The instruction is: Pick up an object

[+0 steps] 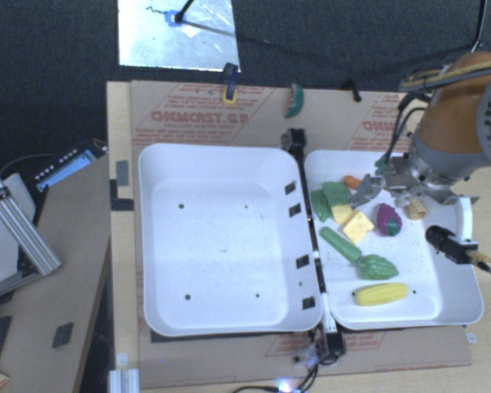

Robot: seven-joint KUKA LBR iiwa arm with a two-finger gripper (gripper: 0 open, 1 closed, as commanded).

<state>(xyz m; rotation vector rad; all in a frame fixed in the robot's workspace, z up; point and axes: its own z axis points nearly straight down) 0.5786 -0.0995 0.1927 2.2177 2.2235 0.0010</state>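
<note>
Smooth glossy white plastic bins (pixel 221 166)

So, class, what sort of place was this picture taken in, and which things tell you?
Probably a robotics lab test bench: a robot arm reaches over two white bins, toy food such as a corn cob lies in one, and cardboard lines the bench.

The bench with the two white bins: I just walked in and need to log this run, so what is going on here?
A grey and orange arm reaches in over the right bin, with its gripper low above a cluster of toy foods. Below it lie yellow blocks, a purple piece, green pieces and a corn cob. Nothing is visibly held between its fingers. The left bin sits beside it.
</note>
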